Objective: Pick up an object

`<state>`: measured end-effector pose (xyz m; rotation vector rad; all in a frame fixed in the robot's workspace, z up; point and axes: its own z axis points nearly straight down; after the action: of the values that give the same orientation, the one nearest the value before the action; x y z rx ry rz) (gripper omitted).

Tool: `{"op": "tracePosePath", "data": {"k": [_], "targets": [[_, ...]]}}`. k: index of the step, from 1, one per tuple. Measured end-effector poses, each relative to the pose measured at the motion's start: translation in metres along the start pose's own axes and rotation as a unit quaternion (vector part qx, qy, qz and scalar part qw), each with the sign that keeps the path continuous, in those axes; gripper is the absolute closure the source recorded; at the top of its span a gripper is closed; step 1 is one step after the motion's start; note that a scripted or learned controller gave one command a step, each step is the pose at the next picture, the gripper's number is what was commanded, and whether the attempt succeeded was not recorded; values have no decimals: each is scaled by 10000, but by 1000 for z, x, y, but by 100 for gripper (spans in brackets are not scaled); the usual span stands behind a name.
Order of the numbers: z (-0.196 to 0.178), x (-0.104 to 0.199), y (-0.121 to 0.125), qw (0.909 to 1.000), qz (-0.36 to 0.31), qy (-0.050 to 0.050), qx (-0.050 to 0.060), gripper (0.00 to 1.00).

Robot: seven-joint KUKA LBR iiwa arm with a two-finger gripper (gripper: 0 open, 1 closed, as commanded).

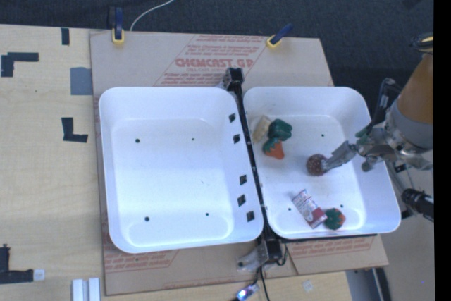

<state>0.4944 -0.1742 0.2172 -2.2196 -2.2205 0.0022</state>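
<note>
Nearest the camera, close to the front wall of the right bin, lie a small red-and-white packet and a red and green toy. The packet's long axis runs diagonally, from the bin's middle toward the front right corner, where the toy sits just beside its lower end.

From the bench's right edge the grey arm, with its orange band, reaches in over the right wall of the bin. Its gripper stretches out low and slanted toward the bin's middle, tip pointing left. A small round brown object sits right at the tip, touching it; whether the fingers are open or closed on it cannot be told.

Farther back, against the divider between the bins, a cluster rests: a pale piece, a green piece and an orange piece, touching one another.

The left bin lies alongside, on a cardboard sheet clipped at the bench's far edge.
</note>
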Motion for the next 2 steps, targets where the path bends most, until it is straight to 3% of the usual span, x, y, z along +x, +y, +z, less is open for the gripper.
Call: {"op": "tracePosePath", "data": {"k": [1, 2], "targets": [[-66, 26, 5, 10000, -21, -7, -42, 0], [-150, 147, 23, 10000, -77, 11, -58, 0]]}}
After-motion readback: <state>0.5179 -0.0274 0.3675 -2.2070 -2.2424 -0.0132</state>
